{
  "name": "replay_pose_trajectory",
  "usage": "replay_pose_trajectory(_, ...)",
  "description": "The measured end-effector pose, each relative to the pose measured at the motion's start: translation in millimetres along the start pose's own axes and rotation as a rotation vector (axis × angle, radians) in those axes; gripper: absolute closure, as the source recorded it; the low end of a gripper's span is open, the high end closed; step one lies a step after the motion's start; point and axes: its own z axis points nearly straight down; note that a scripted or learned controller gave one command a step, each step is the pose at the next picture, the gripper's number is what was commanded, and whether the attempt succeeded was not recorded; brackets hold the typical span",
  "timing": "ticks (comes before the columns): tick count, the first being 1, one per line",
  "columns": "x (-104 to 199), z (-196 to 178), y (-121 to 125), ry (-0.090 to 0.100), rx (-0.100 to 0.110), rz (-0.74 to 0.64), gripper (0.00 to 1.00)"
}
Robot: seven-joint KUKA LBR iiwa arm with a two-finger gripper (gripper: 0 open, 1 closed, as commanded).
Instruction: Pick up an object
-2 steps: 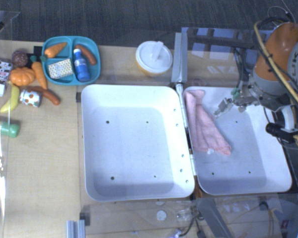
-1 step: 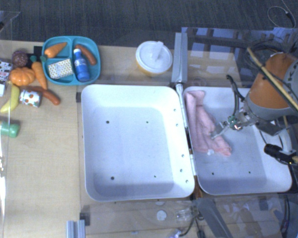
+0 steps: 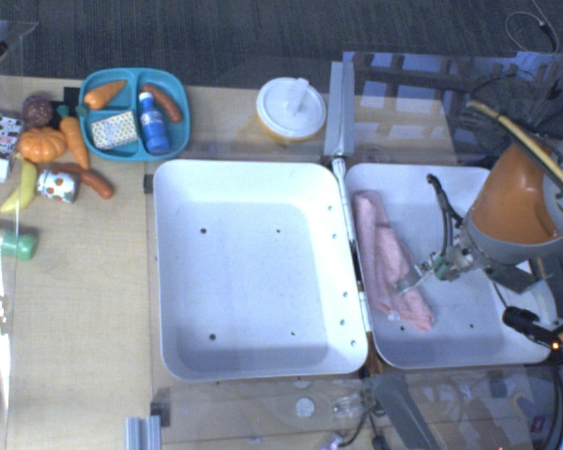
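Note:
A long pink cloth-like object [image 3: 385, 261] lies in the right bin [image 3: 479, 340], stretched along its left wall from the far side toward the near side. My gripper [image 3: 417, 279] is low in that bin, at the right edge of the pink object near its lower end, and seems to touch it. The grey arm with its orange band [image 3: 511, 202] reaches in from the right above the bin.
The left bin [image 3: 253, 265] sits beside the right one, with a raised divider between them. On the bench behind are a teal divided plate [image 3: 134, 113] of toy food, a white lidded cup [image 3: 291, 108] and loose toy vegetables [image 3: 52, 162] at the far left.

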Motion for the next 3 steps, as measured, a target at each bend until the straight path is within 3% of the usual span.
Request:
replay_pose_trajectory(1, 10.2, -56.4, 40.7, 0.006, 0.01, 0.013, 0.0)
replay_pose_trajectory(2, -8.0, -0.2, 38.2, 0.0, -0.002, -0.006, 0.0)
replay_pose_trajectory(3, -9.9, 0.7, 78.2, 0.0, 0.0, 0.104, 0.0)
